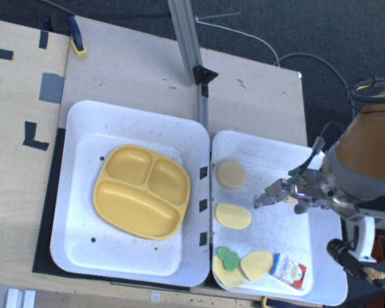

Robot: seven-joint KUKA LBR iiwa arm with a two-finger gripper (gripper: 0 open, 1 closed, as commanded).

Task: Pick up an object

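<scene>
Your end effector hovers in the right bin; its spread I cannot tell. Below-left lies the flat pale-yellow oval piece, likely light, thin, slippery: pinch across its narrow width.

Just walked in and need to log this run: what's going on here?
A grey and orange robot arm reaches in from the right, its tool over the right bin, nothing visibly held. Nearby in that bin lie a tan round piece and a yellow oval; a green item, another yellow piece and a small packet sit at its front. The left bin holds a yellow divided plate.
</scene>
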